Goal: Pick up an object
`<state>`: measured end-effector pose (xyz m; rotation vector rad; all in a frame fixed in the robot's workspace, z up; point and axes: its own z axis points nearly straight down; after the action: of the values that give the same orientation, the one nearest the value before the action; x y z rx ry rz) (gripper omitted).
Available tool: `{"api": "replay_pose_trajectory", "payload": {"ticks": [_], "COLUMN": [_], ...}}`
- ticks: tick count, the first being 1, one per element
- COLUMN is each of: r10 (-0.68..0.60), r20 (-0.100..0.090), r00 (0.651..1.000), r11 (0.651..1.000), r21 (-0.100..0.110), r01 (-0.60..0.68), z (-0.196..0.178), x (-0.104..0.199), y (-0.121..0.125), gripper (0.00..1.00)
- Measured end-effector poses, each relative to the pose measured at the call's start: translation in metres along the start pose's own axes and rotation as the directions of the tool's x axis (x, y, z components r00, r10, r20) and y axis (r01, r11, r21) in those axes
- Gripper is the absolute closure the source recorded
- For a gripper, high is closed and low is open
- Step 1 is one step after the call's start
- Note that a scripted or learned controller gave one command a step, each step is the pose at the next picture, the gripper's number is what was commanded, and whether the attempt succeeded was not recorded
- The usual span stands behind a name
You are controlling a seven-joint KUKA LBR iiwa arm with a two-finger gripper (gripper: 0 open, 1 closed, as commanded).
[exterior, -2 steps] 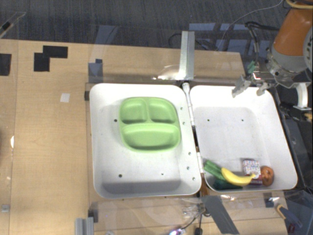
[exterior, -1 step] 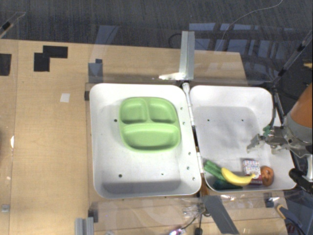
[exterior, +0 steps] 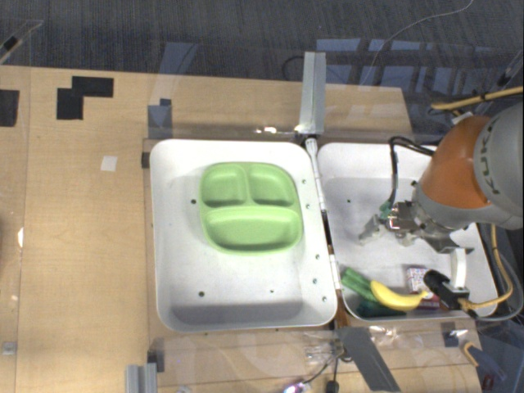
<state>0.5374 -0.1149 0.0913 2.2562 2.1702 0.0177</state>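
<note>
Nearby, the banana (exterior: 397,295) lies below the spread fingers (exterior: 368,230), not touching them

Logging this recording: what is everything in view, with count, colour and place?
bench: 1, pale wood, under both bins
black marks: several, black, far left of the bench top
left bin: 1, white, middle of the bench
right bin: 1, white, beside the left bin
divided plate: 1, green, centre of the left bin
banana: 1, yellow, near front wall of the right bin
green item: 1, dark green, at the banana's left end, type unclear
small packet: 1, purplish and white, just behind the banana
arm: 1, grey with orange band, over the right bin
gripper: 1, grey, above the right bin's floor
</note>
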Motion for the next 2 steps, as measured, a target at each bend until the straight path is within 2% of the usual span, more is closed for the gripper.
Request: {"api": "replay_pose_trajectory", "payload": {"ticks": [1, 2], "r10": [-0.003, 0.094], "r20": [-0.004, 0.003], "r00": [1.000, 0.996], "r11": [1.000, 0.996], "r21": [-0.006, 0.001], "r01": [0.003, -0.094], "z": [-0.012, 0.001], "x": [0.002, -0.021], "y": [0.003, 0.054], "gripper": [1.00, 1.00]}}
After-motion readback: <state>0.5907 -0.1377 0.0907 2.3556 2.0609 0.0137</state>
